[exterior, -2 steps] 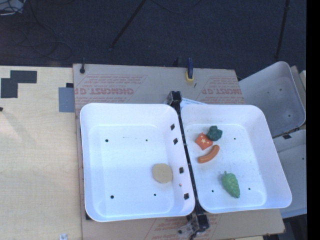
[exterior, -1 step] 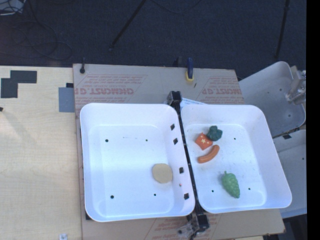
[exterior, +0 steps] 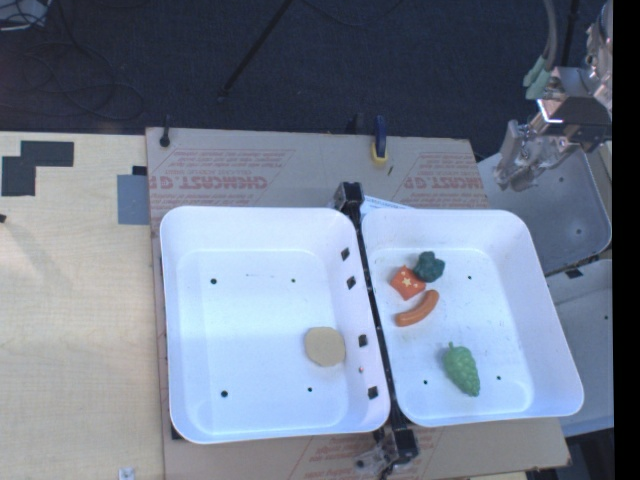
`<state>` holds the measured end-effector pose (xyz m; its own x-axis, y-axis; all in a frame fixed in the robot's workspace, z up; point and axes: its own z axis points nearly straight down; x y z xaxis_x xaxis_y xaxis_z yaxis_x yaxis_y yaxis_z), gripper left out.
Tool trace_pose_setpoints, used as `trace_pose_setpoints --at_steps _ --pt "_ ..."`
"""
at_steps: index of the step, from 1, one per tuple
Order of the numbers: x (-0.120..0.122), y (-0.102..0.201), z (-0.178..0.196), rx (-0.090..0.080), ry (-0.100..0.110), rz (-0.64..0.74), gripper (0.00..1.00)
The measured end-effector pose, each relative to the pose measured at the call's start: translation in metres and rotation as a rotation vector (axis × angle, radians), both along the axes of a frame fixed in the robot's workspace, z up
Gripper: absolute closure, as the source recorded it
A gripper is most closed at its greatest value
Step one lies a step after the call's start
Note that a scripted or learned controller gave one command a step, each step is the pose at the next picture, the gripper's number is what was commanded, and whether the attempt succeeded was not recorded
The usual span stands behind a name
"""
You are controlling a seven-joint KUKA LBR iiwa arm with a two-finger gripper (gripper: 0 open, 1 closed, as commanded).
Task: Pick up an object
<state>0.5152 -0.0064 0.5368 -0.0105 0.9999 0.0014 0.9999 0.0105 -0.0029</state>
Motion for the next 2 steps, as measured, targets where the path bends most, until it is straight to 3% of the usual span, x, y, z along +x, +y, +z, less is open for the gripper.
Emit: trace_pose_setpoints --at_steps 1,2 --pt "-0.0009 -0.0048 0.0003 -0.002 0.000 -0.009 0.00" --pt "-0.0004 -0.0045 0.0101 -0.002 0.002 -0.007 1.00"
